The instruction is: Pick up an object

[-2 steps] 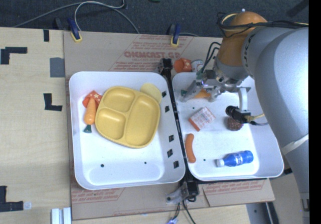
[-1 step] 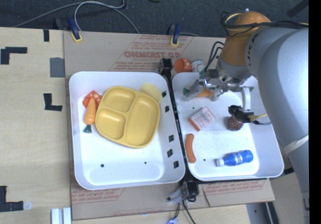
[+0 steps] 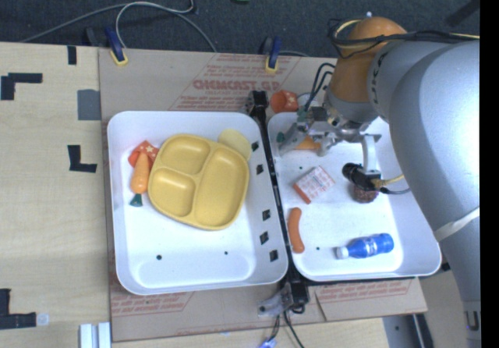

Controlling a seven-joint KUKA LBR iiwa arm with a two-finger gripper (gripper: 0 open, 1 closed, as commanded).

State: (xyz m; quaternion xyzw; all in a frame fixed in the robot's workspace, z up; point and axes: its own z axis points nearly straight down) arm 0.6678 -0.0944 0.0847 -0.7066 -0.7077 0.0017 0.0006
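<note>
Over the right bin (image 3: 405,257) hangs the gripper (image 3: 312,134), jaw state impossible to tell. Just beyond it, the sausage (image 3: 296,229) looks light, smooth, maybe slippery; pinch mid-length.

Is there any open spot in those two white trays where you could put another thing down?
Yes. The left bin has bare floor below the yellow plate. The right bin has a patch between sausage and blue bottle. Its top is crowded under the hand.
</note>
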